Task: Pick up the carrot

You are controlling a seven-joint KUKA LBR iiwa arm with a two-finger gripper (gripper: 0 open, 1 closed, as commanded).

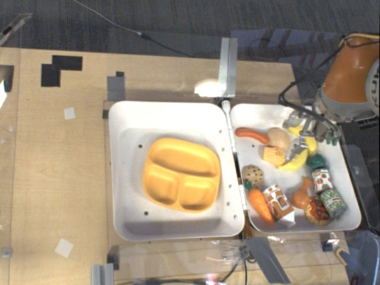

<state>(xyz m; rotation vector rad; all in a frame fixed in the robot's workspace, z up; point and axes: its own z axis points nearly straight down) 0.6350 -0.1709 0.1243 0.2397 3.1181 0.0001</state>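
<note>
Carrot (pixel 259 205) hemmed by carton (pixel 278 202), cookie (pixel 252 174).

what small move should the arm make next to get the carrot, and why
Probably shift the hand toward the near-left corner of the right bin. It now sits over the banana near the bin's far side, while the carrot lies near the front, beside the small carton.
</note>
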